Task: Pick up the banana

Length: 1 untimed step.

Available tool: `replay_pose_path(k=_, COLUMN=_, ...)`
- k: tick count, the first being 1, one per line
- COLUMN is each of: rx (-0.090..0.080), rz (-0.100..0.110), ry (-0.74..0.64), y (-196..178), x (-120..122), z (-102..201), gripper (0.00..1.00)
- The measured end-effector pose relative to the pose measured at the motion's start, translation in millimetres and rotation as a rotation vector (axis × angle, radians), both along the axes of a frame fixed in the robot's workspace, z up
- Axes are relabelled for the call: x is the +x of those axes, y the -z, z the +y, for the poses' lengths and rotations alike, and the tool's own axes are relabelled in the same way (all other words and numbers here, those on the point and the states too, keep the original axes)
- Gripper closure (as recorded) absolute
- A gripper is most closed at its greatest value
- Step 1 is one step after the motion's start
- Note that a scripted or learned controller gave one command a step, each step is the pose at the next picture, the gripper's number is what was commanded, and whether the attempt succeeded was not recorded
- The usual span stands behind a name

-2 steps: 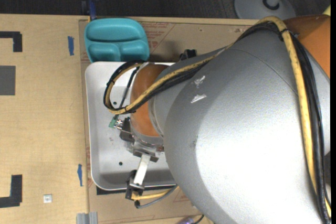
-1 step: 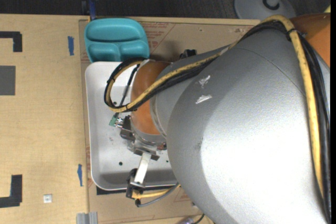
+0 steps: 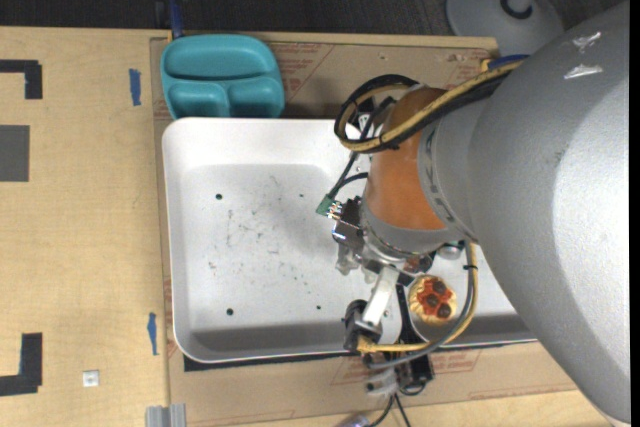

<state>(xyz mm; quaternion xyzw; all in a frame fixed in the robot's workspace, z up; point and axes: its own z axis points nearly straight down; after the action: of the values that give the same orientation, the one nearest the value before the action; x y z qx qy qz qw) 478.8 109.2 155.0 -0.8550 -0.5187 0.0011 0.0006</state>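
Reference landmark: the white bin [image 3: 250, 225] on the worktop [image 3: 80, 215].

1. Behind the bin's far-left corner, touching its rim, sits a teal tray [image 3: 220, 77] (not part of the task).
2. The gripper [image 3: 368, 313] hangs low over the bin's near edge, right of the bin's middle. Whether it is released or clenched cannot be told, and nothing is seen in its grasp.
3. Just right of the gripper, inside the bin, lies a round orange-and-red item [image 3: 432, 298].
4. The arm [image 3: 540, 175] covers the bin's right part. The position and long axis of the banana cannot be determined, so the direction from gripper to target is unresolved
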Motion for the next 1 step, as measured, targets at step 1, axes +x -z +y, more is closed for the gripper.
replay_pose_path(k=1, rx=0.005, rz=-0.007, ry=-0.034, y=67.6, x=10.1, z=41.8, gripper=1.0)
